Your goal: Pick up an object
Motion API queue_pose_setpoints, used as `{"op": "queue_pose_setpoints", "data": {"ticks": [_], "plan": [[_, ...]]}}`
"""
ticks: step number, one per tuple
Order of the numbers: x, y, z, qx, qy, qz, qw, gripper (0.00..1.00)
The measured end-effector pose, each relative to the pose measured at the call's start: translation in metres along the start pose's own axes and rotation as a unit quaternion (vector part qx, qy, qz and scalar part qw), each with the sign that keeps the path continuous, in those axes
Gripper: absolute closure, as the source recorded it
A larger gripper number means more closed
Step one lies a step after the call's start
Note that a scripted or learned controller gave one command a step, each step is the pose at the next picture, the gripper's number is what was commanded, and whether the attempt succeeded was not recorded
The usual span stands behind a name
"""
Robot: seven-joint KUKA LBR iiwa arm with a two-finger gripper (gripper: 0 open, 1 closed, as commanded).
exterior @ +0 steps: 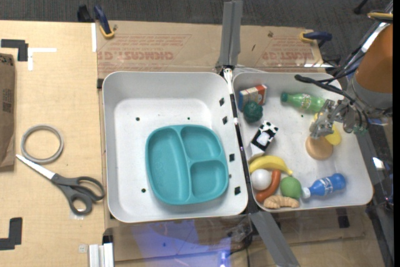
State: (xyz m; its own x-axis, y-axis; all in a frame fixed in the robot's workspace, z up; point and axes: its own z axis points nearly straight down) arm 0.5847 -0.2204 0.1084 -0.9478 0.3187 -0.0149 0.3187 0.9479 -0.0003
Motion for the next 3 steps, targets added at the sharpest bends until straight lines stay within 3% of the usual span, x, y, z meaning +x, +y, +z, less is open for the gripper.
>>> {"op": "queue_pose_setpoints", "data": {"ticks": [1, 2, 3], "plan": [[-0.002, 0.076, 0.016, 0.001, 0.006, 0.18, 0.9836, 1.0], [-0.055, 0.015, -0.102, 0.002, 0.004, 0.284, 0.9587, 1.0], [-0.002, 0.0, 0.016, 0.002, 0.006, 0.269, 0.9631, 1.0]]}}
